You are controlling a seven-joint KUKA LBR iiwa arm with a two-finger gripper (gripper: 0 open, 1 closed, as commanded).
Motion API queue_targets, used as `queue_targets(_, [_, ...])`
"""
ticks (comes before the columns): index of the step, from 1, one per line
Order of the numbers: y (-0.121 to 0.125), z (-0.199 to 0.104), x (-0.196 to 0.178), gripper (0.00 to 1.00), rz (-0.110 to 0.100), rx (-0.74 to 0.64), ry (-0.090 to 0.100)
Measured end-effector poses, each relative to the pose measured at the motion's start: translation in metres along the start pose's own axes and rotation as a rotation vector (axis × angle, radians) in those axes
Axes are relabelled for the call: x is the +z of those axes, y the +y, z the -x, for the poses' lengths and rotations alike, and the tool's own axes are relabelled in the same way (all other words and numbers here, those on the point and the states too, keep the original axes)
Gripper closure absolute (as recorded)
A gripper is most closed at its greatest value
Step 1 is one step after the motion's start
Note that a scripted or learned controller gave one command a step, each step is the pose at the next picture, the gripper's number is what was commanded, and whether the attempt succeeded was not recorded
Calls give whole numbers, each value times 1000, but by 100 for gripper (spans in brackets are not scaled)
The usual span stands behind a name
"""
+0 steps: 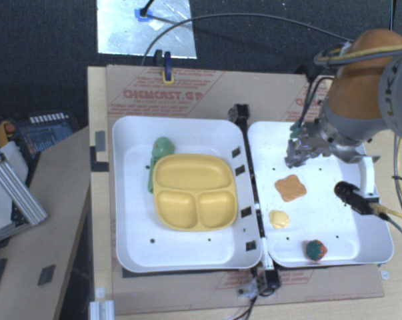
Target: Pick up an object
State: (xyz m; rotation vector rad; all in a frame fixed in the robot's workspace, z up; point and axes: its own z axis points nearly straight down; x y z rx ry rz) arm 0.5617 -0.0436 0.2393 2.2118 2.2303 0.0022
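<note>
**Hovering over the right bin, nothing picked yet**

My end effector (298,153) hangs above the right white bin (334,245); how wide it stands I cannot tell. Just below lies the flat orange toast-shaped piece (291,188), the nearest pick. Next: descend squarely onto it.
</note>
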Motion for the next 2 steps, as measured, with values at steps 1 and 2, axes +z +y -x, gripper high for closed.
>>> queue_targets(1, [8, -51, -7, 100, 1, -1, 1])
queue_targets(2, [27, -113, 0, 100, 1, -2, 2])
